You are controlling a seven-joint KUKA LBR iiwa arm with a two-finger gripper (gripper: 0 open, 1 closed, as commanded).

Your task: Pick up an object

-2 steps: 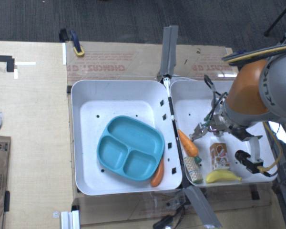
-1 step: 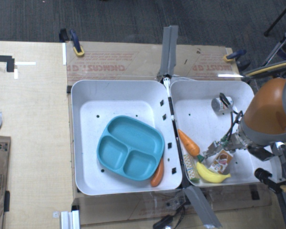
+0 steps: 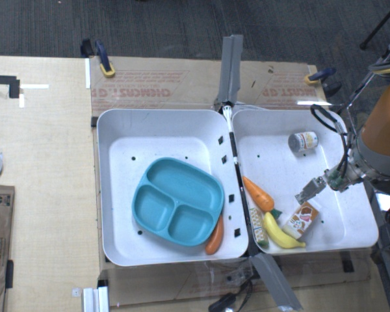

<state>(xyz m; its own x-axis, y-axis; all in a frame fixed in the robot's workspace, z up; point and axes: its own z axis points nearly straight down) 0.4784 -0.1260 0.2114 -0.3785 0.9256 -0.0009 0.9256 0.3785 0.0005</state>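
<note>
- Two shallow white bins sit side by side on the bench (image 3: 39, 129): the left bin (image 3: 117, 135) and the right bin (image 3: 266, 125).
- A yellow banana (image 3: 281, 234) lies in the right bin near its front edge, its long axis running from upper left to lower right, the curve bowed toward the front wall.
- An orange carrot (image 3: 259, 195) lies just above the banana, long axis slanting from upper left to lower right, thicker at the lower right end.
- A small carton (image 3: 300, 218) lies just beside the banana's right end, tilted; it carries red and white print that is too small to read.
- A small can (image 3: 303, 141) lies on its side near the right bin's back, its long axis roughly left to right, its label unreadable.
- The claw (image 3: 310, 190) hangs over the right bin just above the carton, reaching in from the right; whether its fingers are apart or together I cannot tell, and nothing shows clamped in it.
- A teal divided plate (image 3: 177, 201) with three compartments rests in the left bin; a second orange carrot (image 3: 215, 236) lies against its lower right rim, nearly upright in the view.
- Mirrored red lettering on the cardboard (image 3: 143, 83) behind the bins seems to read "CHEMCMZ".
- Something green-patterned (image 3: 259, 229) left of the banana is partly hidden.
</note>
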